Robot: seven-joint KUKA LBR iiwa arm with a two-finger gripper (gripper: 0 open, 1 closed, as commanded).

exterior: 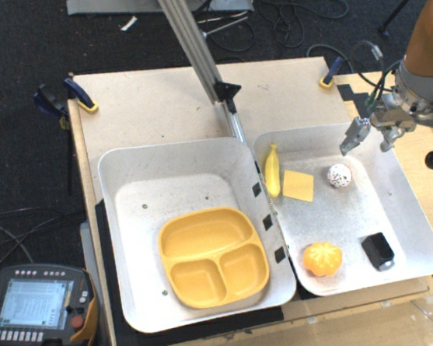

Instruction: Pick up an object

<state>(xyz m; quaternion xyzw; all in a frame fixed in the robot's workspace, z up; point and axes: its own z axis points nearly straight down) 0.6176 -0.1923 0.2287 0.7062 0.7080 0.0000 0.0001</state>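
The right bin (pixel 410 215) holds a yellow banana (pixel 272 171) at its far left, a pale yellow square block (pixel 298 186) beside it, a white speckled ball (pixel 339 176), an orange fruit (pixel 322 259) and a small black box (pixel 378 250) near the front. My gripper (pixel 370 136) hangs above the bin's far right corner, up and to the right of the speckled ball. Its two fingers stand apart with nothing between them.
The left bin (pixel 124 187) carries a yellow divided tray (pixel 213 256). A metal pole (pixel 197 45) slants down to the bins' shared rim. Yellow clamps (pixel 82 98) (pixel 328 78) grip the bench's far corners. A teach pendant (pixel 37 308) lies at the lower left.
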